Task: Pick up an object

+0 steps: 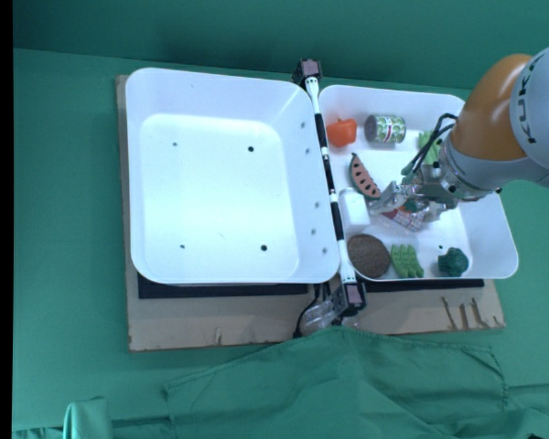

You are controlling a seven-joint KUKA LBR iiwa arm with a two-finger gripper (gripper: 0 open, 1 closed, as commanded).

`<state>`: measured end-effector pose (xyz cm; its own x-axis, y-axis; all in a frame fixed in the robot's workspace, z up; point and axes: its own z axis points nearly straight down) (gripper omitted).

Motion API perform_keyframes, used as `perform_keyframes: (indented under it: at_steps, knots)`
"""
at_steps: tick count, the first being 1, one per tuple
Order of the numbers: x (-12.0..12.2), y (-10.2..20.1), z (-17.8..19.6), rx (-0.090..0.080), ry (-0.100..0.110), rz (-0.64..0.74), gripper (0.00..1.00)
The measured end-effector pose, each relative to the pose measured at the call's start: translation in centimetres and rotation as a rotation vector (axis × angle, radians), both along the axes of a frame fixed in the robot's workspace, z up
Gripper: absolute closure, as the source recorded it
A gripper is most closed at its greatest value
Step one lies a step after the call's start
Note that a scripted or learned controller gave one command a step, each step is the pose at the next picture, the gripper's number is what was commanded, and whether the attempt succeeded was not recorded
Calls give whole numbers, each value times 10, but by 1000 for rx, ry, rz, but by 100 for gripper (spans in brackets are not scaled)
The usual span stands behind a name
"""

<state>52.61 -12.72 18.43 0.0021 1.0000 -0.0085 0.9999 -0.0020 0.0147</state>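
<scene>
My gripper (404, 205) hangs low over the middle of the right bin (494, 236), above a small red and white item (404, 218) that it partly hides. Around it lie a watermelon slice (363, 177), an orange pepper (342, 132), a small tin can (384, 129), a white block (355, 210), a brown oval piece (369, 255), a light green ridged piece (405, 260) and a dark green broccoli (453, 262). A green item (427, 142) peeks out behind the wrist.
The left bin (220, 176) stands beside the right one, split from it by a white rail with black clamps (322, 144). Both rest on a cardboard sheet (210, 323) over green cloth. The arm (508, 117) covers the right bin's far right corner.
</scene>
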Motion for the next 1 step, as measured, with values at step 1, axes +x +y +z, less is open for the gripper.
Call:
perform_keyframes:
  at_steps: [1]
  knots:
    - [0,-2,13,-1,-8,-6,100]
